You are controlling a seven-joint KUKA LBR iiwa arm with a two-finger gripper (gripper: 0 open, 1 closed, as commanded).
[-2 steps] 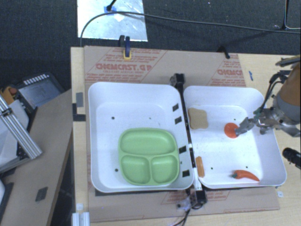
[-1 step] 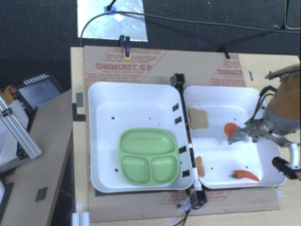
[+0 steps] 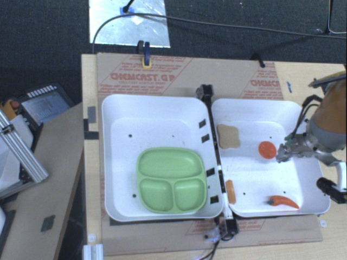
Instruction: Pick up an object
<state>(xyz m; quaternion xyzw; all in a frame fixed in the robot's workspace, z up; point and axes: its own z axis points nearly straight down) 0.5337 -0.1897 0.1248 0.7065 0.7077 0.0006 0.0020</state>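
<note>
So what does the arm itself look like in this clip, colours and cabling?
The arm comes in as a bulky orange-brown section with grey below it. A thin dark cable loops along its left side. The gripper is a small grey metal assembly, too blurred to make out finer detail or markings.

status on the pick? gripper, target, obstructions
Gripper low in right bin, beside orange ball. Nothing visibly held. Bread slice and chili pepper lie apart from the ball.
</note>
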